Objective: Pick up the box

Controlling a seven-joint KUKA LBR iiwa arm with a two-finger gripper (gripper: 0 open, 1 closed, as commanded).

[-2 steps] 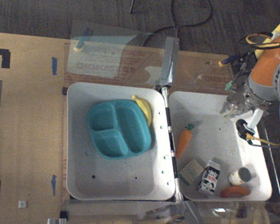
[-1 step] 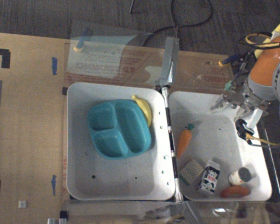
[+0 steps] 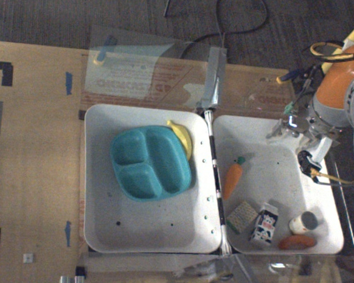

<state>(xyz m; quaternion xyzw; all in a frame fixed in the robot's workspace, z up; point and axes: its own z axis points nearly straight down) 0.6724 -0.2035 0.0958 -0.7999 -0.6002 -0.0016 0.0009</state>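
The box (image 3: 264,224) is a small white carton with a black cow-patch print. It lies in the right bin (image 3: 274,145) near the front edge, between a tan square pad (image 3: 242,215) and a white cup (image 3: 303,222). My gripper (image 3: 301,134) hovers over the far right corner of that bin, well behind the box and apart from it. The grey arm with its orange band (image 3: 343,78) comes in from the upper right.
An orange carrot (image 3: 232,178) lies by the right bin's left wall, and a reddish sausage (image 3: 297,242) sits at the front right. The left bin (image 3: 97,223) holds a teal divided plate (image 3: 152,162) with a banana (image 3: 182,137) behind it. Cables (image 3: 330,176) trail near the gripper.
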